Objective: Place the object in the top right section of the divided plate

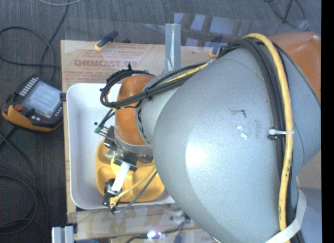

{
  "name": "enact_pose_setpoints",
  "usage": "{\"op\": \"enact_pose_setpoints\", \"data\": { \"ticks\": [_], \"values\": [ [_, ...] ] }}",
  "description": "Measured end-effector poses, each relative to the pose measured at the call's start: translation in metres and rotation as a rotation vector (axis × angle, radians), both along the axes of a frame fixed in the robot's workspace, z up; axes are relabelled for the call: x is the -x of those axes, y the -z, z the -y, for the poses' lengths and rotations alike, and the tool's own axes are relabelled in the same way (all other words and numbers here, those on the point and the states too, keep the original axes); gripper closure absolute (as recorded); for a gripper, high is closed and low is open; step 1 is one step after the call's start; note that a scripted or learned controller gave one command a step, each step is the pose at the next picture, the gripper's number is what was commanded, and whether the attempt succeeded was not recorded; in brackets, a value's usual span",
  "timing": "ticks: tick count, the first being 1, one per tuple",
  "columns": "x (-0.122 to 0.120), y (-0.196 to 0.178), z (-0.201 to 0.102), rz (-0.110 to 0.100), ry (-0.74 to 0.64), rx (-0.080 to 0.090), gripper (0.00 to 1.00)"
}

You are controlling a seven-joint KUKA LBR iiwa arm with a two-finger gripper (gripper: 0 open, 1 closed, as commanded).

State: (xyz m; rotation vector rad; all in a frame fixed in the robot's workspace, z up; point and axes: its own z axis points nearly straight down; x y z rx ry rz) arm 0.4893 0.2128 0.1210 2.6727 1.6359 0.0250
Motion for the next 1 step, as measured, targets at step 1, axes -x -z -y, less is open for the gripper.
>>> {"op": "enact_pose_setpoints", "data": {
  "ticks": [1],
  "values": [
    [-0.013,0.017,-0.0142,0.036,-0.354,0.007,1.0]
  ]
}}
